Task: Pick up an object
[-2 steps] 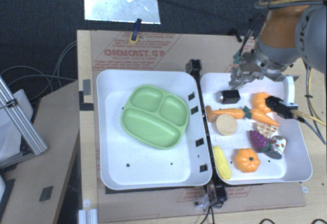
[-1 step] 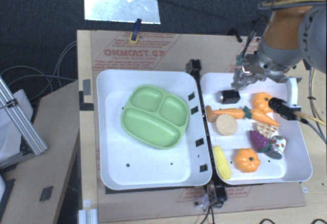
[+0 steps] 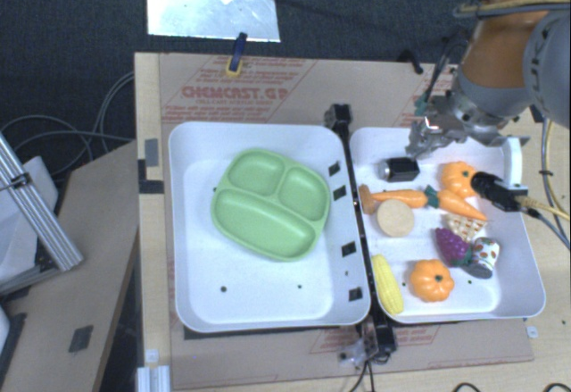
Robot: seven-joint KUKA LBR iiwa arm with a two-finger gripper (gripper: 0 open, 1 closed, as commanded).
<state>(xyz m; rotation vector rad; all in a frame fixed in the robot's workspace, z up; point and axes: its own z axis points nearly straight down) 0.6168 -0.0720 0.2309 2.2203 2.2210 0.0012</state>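
The gripper hangs over the far end of the right bin, where the toys are gathered within the arm's reach; you cannot tell whether it is open or closed. Judge the black block your likeliest target: it lies just beside the gripper, on its camera-ward side and toward the green plate, with the carrot next beyond it and the pumpkin well apart.

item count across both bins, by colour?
Green: 1 (divided plate)
Orange: 4 (carrot, pumpkin, rounded piece, wedge piece)
Yellow: 1 (corn cob)
Purple: 1 (grapes)
Tan: 2 (round slice, waffle piece)
Black: 1 (small block)
Mixed colours: 1 (patterned piece)
Total: 11
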